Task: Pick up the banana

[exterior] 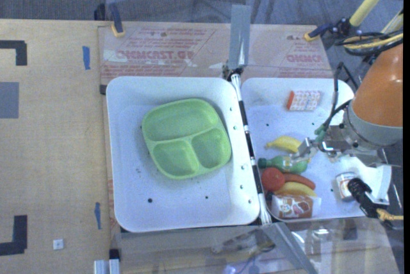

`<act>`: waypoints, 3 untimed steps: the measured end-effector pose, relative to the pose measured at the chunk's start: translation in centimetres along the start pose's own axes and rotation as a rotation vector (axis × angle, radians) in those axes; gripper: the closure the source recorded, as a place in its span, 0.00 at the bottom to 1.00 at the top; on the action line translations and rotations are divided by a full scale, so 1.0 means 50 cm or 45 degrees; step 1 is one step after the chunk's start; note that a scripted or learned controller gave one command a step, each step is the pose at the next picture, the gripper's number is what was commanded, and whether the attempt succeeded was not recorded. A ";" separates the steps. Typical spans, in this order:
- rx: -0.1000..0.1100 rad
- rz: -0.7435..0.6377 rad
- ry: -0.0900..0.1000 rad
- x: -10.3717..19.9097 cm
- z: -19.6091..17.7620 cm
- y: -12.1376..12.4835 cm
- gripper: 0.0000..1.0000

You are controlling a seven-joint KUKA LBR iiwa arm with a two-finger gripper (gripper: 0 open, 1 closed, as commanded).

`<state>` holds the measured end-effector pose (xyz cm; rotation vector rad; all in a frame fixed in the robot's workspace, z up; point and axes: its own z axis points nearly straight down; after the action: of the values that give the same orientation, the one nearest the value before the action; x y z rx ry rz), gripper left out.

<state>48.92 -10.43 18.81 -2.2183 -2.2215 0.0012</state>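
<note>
Banana (284, 144) lies in the right bin (272, 103), toward nine o'clock of it, with a green vegetable (287, 164), a tomato (272, 178) and other toy food at its six o'clock. We see the gripper (312, 145) just at its three o'clock, whether spread or closed we cannot tell. We judge the pick unfinished: the fruit rests unlifted.

Glossy plastic banana (286, 144); matt green plastic tray (186, 137); smooth white bins (122, 157).
</note>
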 end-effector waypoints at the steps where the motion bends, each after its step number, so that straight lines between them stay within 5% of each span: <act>1: -0.005 -0.028 -0.002 -0.012 0.180 0.154 0.00; 2: -0.017 -0.149 -0.006 0.000 0.198 0.119 0.00; 3: -0.014 0.000 -0.005 -0.015 0.199 0.244 0.00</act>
<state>61.12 -11.17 8.84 -2.2254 -2.2289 -0.0069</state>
